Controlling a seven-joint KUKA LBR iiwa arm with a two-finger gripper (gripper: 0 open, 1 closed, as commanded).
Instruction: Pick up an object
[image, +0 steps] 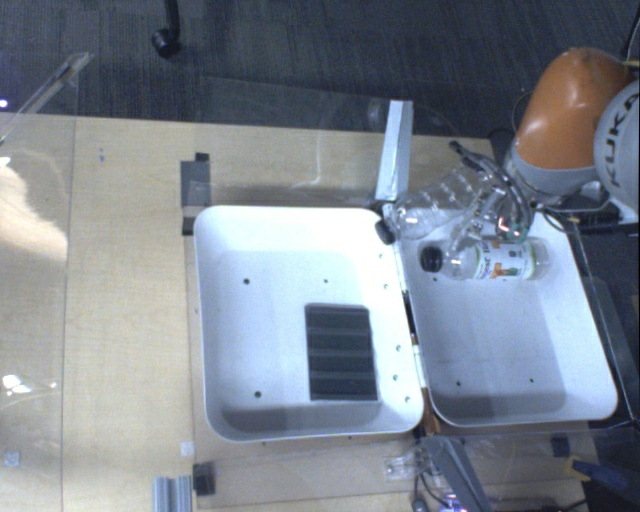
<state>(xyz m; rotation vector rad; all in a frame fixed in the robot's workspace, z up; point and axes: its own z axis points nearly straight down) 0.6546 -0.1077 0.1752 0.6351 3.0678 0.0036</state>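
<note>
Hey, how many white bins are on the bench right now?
2. The left bin holds a dark ribbed block. The right bin sits beside it, with a clear bottle lying near its far edge, under the hand.

Arm (585, 110) cut off at right edge; gripper (480, 225) blurred.

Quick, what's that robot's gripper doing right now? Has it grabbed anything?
Gripper: over the bottle in the right bin; whether it is open, closed or gripping the bottle cannot be told.
</note>
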